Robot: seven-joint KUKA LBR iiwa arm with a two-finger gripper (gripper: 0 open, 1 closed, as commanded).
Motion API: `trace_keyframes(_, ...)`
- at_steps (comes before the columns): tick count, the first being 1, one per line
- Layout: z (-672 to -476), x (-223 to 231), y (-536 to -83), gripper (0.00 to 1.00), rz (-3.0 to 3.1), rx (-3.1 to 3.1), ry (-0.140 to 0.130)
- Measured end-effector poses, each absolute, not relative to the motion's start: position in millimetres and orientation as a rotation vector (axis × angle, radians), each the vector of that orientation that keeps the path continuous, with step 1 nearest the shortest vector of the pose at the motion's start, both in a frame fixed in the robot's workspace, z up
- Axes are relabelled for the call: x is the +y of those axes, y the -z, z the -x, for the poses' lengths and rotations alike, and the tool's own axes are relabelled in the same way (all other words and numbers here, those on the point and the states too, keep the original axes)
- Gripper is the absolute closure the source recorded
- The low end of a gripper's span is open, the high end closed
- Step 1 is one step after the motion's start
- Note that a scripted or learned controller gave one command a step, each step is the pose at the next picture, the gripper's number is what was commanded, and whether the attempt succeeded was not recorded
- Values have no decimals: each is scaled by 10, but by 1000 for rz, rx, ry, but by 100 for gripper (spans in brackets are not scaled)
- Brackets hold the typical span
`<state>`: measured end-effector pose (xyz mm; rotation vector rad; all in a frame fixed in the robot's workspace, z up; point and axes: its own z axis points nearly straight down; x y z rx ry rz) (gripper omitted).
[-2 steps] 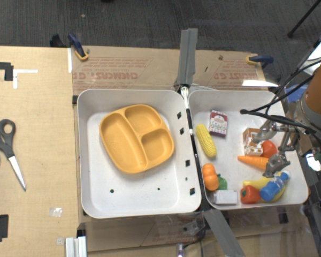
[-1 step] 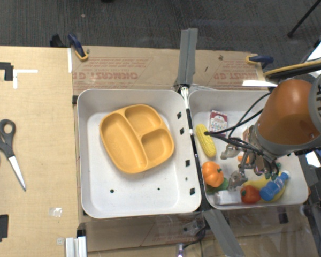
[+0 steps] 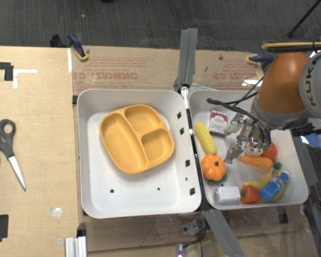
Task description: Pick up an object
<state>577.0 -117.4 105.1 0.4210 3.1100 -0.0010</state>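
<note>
Right bin [image 3: 297, 194], lower right of frame: holds corn cob [image 3: 205, 137], orange pumpkin [image 3: 213, 167], carrot [image 3: 255, 162], red tomato [image 3: 269, 151], small printed carton [image 3: 218, 123], white block [image 3: 226, 195], blue bottle [image 3: 273, 187], and a red-and-yellow piece, all crowded close.

Left bin [image 3: 85, 159], centre of frame: holds yellow divided plate [image 3: 136, 137].

Gripper [image 3: 238, 150]: low over the right bin, tips between the pumpkin and the carrot's left end. Whether the fingers are spread or closed cannot be told; nothing is visibly held.

Risk, as judged: the nearest candidates, carrot and pumpkin, sit just beside each other. A close could land between them, pinch only the carrot's tapered end, or nudge the round pumpkin aside. Smooth toy surfaces may slip on lifting.
</note>
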Motion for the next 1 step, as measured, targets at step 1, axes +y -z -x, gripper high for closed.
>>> trace_keyframes(1, -5587, -928, -911, 0, -596, 3085, 1)
